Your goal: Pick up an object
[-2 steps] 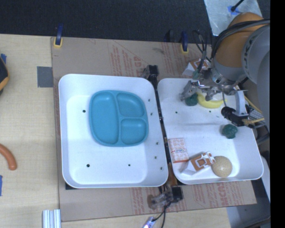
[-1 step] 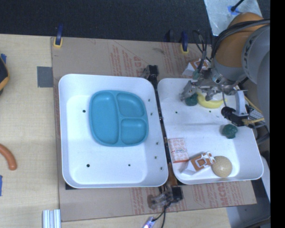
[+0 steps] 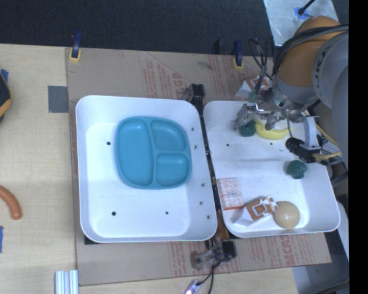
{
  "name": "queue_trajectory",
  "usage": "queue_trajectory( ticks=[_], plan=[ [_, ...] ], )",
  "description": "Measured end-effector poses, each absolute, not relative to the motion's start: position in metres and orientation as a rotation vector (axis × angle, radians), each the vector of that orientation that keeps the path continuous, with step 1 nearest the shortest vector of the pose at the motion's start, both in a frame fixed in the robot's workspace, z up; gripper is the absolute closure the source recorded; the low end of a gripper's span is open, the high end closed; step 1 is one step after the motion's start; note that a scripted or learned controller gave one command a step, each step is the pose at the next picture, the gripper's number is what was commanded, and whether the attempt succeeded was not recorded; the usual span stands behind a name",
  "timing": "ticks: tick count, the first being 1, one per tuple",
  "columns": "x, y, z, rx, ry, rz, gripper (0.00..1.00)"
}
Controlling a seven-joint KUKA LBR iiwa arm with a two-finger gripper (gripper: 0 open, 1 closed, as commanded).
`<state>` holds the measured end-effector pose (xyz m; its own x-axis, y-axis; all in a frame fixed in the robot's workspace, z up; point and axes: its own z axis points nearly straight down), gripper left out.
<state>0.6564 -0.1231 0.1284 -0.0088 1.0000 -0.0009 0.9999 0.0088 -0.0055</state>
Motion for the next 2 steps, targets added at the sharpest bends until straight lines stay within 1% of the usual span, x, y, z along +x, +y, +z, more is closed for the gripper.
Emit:
queue_trajectory(
  ticks=[2],
  plan=[
    [0.6564,-0.1231,0.1284,-2.209,-2.229,0.007,0.0]
  ],
)
